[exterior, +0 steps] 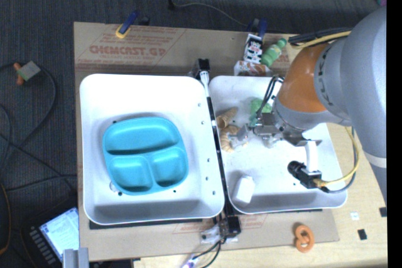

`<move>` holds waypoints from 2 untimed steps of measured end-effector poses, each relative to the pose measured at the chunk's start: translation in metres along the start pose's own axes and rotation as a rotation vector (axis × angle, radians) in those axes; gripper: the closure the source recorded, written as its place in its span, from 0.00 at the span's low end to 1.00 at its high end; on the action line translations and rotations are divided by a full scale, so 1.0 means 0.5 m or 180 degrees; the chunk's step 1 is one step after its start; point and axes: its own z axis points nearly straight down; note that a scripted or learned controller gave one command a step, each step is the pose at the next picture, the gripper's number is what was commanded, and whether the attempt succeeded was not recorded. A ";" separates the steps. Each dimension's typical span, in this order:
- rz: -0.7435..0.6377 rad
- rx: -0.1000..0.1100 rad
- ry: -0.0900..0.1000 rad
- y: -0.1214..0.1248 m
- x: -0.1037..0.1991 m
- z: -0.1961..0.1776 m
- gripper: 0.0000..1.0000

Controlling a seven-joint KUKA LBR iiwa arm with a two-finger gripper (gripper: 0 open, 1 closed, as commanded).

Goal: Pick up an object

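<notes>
The end effector (267, 132) hangs low over the right bin (326, 198), beside a tan shell-like object (227, 132) near the bin's left wall; whether it is clenched cannot be told. A blue divided tray (146, 154) lies in the left bin (94, 97)

Red print on the brown board (135, 47) behind the bins reads "CHEMCAST GP". No other text is legible.
</notes>
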 end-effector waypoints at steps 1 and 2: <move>0.0001 0.0004 0.0000 -0.001 0.000 -0.019 1.00; 0.0001 -0.0008 -0.0007 0.105 -0.032 -0.143 1.00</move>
